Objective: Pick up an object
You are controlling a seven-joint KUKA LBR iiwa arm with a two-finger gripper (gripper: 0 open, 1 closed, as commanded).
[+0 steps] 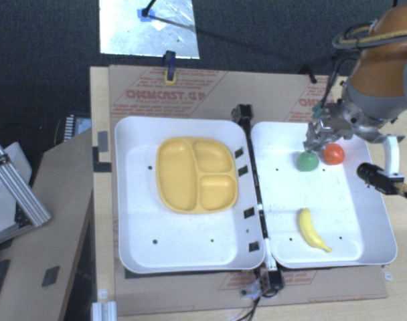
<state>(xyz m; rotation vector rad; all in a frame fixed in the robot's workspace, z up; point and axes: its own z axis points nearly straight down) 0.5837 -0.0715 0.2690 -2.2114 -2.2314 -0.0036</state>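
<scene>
In the right bin (364, 239) lie a green round fruit (308, 161), an orange-red round fruit (334, 154) just right of it, and a yellow banana (312, 230) nearer the front. My gripper (315, 141) hangs low over the back of this bin, directly above the green fruit and close to its top. The orange fruit sits just to the gripper's right. Whether anything is between the fingers is hidden.
The left bin (136, 233) holds a yellow divided plate (195, 174). A black clip row runs between the bins (252, 199). A black part of the arm (377, 176) overhangs the right bin's right edge. Cardboard lies under both bins.
</scene>
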